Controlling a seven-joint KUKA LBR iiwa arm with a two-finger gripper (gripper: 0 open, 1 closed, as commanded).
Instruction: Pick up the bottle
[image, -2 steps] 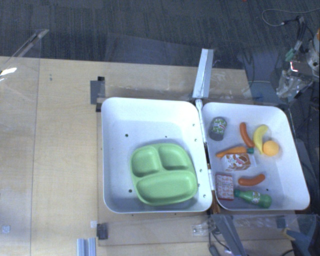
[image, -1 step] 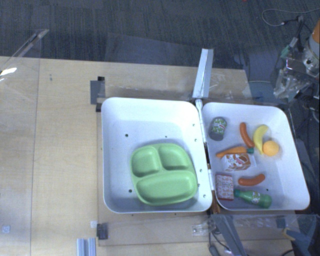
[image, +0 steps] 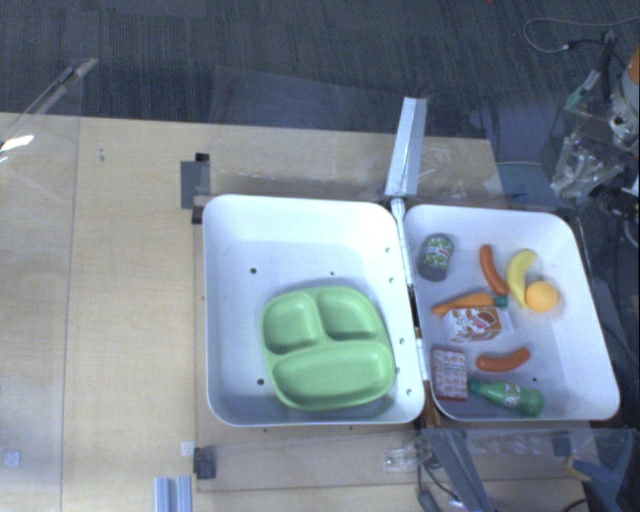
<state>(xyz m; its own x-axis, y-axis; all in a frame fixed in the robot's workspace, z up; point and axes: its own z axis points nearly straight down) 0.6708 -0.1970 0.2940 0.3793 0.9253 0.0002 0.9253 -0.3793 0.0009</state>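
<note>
The bottle (image: 508, 396) is green with a pale label and lies on its side near the front edge of the right bin (image: 590, 340), its cap pointing left. My gripper (image: 588, 160) hangs at the upper right, outside the bin's far right corner and well away from the bottle. Its end is a blur of grey metal against clutter.
Around the bottle lie a red packet (image: 449, 372), a sausage (image: 503, 359), a snack packet (image: 472, 323), a carrot (image: 465, 302), an orange (image: 541, 297), a banana (image: 520, 275), another sausage (image: 487, 268) and a dark can (image: 436, 256). A green divided plate (image: 325, 348) sits in the left bin (image: 230, 300).
</note>
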